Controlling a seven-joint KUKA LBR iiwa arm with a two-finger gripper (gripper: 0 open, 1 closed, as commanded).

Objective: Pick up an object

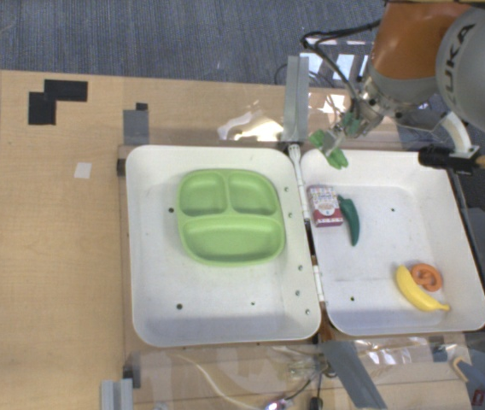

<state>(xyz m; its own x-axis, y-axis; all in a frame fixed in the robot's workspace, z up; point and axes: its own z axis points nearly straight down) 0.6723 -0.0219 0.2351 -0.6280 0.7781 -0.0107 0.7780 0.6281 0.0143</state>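
Camera view, one look down on both bins. You have the arm [447, 41] coming in from the upper right, orange band above the wrist, with the gripper [338, 149] sitting over the far left corner of the right bin [396, 314], just beside the divider between the two bins.

There is a small light-green object [331, 151] at the fingertips. It looks pinched between them and raised off the bin floor, so you can read the pincer as clenched on that green piece. It's small and partly hidden by the fingers, so I can't tell you what kind of item it is.

Rest of the right bin: a small pink-and-white box [325, 207] lies against the left wall, a dark green pepper [350, 219] touches its right side, and a yellow banana [418, 290] sits near the front right corner with an orange round item [427, 274] touching its far side.

Left bin [153, 314]: a green divided plate [229, 216] sits roughly centred, three compartments, flat on the floor.

Black cable [336, 37] loops behind the wrist, far side of the bench.
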